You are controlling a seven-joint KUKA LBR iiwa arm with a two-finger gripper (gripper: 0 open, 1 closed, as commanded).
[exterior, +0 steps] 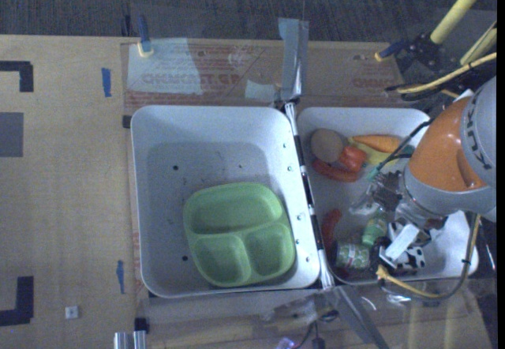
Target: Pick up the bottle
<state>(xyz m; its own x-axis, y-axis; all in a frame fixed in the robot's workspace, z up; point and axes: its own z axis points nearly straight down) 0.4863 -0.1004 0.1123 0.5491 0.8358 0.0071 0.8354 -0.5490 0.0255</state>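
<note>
From my remote station: in the near corner of the right bin [442, 270], the bottle [355, 254] lies on its side, green label up, just beside the bin's left wall. The gripper [392, 238] hangs right over its far end, wrist cables crowding the view; I cannot tell how its fingers stand. A black-and-white toy [409, 259] sits just right of the bottle. In the left bin [158, 142] rests a green divided plate [238, 232]. Farther back in the right bin lie a brown potato-like piece [326, 144], a red pepper [345, 165] and an orange carrot [379, 142].
</note>
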